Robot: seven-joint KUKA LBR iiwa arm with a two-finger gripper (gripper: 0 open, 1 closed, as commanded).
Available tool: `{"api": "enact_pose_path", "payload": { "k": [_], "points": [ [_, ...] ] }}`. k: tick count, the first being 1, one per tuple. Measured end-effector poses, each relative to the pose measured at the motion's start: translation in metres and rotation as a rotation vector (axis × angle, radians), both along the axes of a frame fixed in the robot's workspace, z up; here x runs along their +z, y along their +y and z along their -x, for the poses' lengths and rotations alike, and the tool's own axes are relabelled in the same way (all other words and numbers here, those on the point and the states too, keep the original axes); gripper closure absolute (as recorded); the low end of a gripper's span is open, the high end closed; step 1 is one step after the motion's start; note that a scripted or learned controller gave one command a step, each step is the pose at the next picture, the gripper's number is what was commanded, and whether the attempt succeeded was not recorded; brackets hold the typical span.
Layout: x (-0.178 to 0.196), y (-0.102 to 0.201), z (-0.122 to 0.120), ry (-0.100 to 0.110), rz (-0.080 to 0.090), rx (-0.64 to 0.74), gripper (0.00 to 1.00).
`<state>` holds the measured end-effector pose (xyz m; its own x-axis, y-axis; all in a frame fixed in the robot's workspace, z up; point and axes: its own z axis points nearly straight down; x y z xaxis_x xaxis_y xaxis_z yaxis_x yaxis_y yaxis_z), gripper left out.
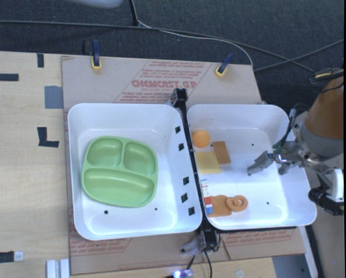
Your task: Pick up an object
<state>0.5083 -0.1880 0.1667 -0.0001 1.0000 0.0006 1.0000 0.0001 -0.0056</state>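
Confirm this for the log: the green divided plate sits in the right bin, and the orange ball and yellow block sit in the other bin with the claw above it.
Not quite. The camera view shows the green divided plate in the left bin. The orange ball and yellow block lie in the right bin, with the claw above it.

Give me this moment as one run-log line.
tool: over right bin, nothing held | right bin: orange ball, brown block, yellow block | left bin: green plate

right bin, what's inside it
The right bin holds an orange ball, a brown block, a yellow block and an orange toy. The gripper hovers inside.
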Motion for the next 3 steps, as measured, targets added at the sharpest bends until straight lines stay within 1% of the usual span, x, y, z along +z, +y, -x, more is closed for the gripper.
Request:
{"api": "enact_pose_path", "payload": {
  "k": [1,2,3],
  "points": [
    [-0.044,0.007,-0.003,-0.002,0.000,0.001,0.00],
    [-0.083,0.007,-0.003,-0.005,0.002,0.001,0.00],
    [-0.070,0.007,-0.004,-0.010,0.004,0.000,1.00]
  ]
}}
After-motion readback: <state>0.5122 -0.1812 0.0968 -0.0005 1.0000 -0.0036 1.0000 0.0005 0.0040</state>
